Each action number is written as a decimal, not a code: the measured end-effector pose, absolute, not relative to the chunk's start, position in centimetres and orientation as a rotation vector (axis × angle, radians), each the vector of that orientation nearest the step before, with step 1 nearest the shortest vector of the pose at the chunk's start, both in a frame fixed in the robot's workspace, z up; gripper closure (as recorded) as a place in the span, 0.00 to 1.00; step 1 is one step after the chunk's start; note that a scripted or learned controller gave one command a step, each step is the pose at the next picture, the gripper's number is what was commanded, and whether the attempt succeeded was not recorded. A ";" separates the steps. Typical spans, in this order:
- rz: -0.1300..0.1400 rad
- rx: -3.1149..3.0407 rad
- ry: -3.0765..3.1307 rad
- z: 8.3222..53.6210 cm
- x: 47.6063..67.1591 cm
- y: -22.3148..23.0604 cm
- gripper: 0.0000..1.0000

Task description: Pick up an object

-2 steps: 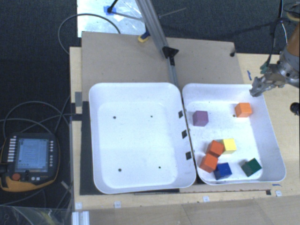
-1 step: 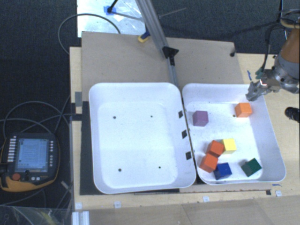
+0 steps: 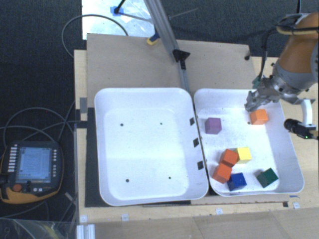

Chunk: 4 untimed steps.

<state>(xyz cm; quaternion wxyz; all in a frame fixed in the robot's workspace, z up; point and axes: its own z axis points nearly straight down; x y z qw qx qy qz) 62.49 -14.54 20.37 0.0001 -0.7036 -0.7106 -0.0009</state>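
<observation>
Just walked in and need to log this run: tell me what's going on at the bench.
A grey and orange arm reaches in from the right over the right bin. Its gripper sits right beside an orange block near the bin's far side. A purple block lies alone, and two more orange blocks, a yellow, a blue and a green one cluster near the front. The left bin sits alongside.

arm (image 3: 294, 59): grey | orange band above wrist | black cable alongside
</observation>
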 end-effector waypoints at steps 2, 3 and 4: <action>-0.004 -2.209 -2.232 23.3 59.9 -4.3 1.00; -0.002 -2.208 -2.231 22.5 58.0 1.2 1.00; -0.002 -2.207 -2.232 22.3 56.0 6.6 1.00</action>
